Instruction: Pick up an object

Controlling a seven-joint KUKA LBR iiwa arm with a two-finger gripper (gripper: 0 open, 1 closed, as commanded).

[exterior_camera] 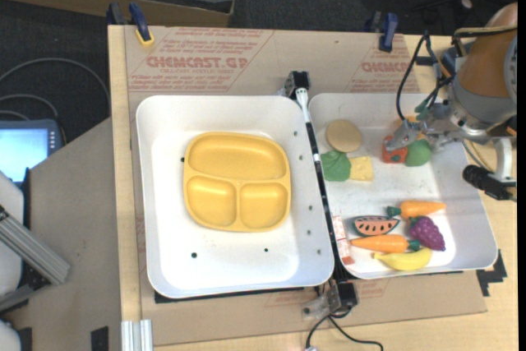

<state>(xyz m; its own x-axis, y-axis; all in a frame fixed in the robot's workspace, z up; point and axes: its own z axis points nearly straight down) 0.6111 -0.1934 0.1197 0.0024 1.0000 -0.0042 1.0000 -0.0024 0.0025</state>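
While I watch from the overhead camera, the arm (485, 70) reaches in from the right and its gripper (404, 145) sits low in the far part of the right bin (481, 247). The orange-red fingers (393, 150) point down toward the bin floor, but from this angle I cannot tell whether they are spread or closed, nor whether anything is between them.

Touching the gripper on its right side, as I see it, is a small green round toy (419, 153); it looks to be lying on the bin floor against the fingertips rather than lifted. Just left of the gripper lies a tan round cookie (343, 136), and nearer to me from that a green leafy piece (335, 166) with a pale yellow cracker (361, 168) touching its right edge.

Well in front of the gripper, toward the near wall of the same bin, the rest of the toy food is bunched together: a watermelon slice (376, 225), a short carrot (422, 210), a bunch of purple grapes (427, 233), a longer carrot (380, 244) and a banana (406, 260).

Far to the gripper's left, across the divide between the bins, the left bin (164, 259) holds a yellow divided plate (237, 180), lying flat with three compartments.
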